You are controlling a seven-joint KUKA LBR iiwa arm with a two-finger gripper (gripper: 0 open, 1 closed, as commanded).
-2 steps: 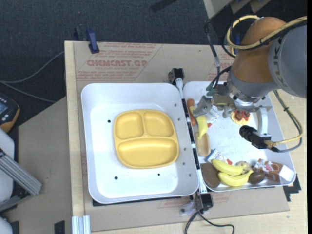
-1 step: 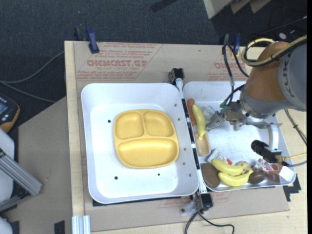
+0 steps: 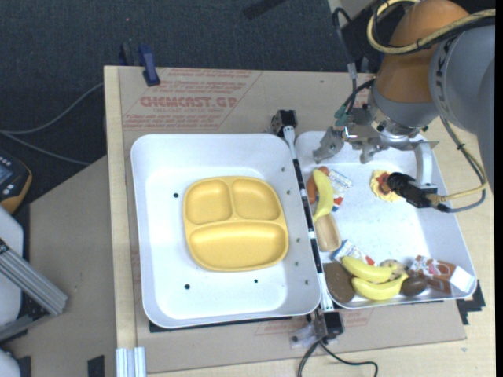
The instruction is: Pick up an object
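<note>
Arm enters from the upper right of the frame and hangs over the back of the right bin. The gripper sits low over the bin's upper end; whether it is released or clenched cannot be told from this angle, and nothing visible is caught in it.

Left bin holds a yellow divided tray, centre of the frame, well apart from the arm.

Right bin contents: a single banana lying along the left wall, with a small tan roll-shaped piece just below it; a clear wrapper beside the banana's top end; a small yellow-and-red toy just below the gripper, next to a black fitting on the arm; a bunch of bananas at the lower end, touching a brown round piece and some packaged items toward the lower right corner.

Judgement: the nearest candidates are the single banana and the yellow-and-red toy. These look like play food, so probably light, stiff and smooth plastic, liable to skid against the bin floor. The banana is best taken across its middle, fingers straddling the narrow width, though the bin wall crowds one side. The toy is small and low, and could slip from a pinch.
</note>
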